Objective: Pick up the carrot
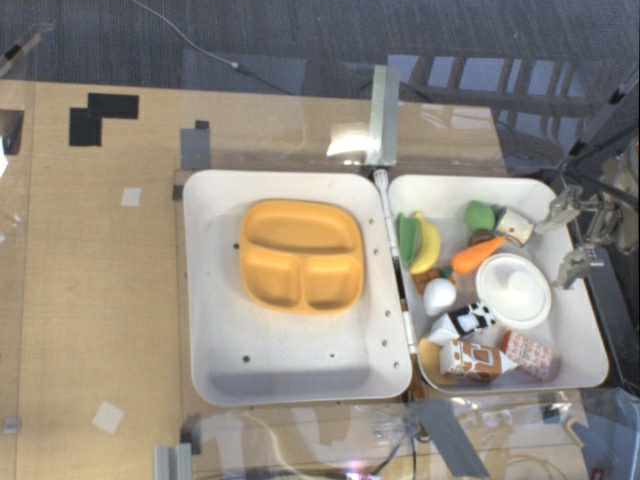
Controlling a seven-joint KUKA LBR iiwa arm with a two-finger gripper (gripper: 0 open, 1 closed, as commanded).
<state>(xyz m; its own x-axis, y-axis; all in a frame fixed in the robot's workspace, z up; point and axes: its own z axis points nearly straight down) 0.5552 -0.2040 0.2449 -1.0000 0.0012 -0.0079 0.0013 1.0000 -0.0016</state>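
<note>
The carrot (478,255), orange and stubby, lies in the right bin (590,353) toward its back. It touches the rim of a white bowl (512,290) on its front side, and a green item (480,214) sits just behind it. My gripper (570,238) hangs over the right rim of that bin, about a hand's width to the right of the carrot. Its metal fingers (563,209) stand spread apart with nothing between them.
Around the carrot the right bin holds a banana (428,243), a green pepper (408,236), a white egg (438,295), a black-and-white toy (470,318), a brown carton (470,361) and a red packet (530,356). A yellow divided plate (300,256) lies in the left bin (215,348).
</note>
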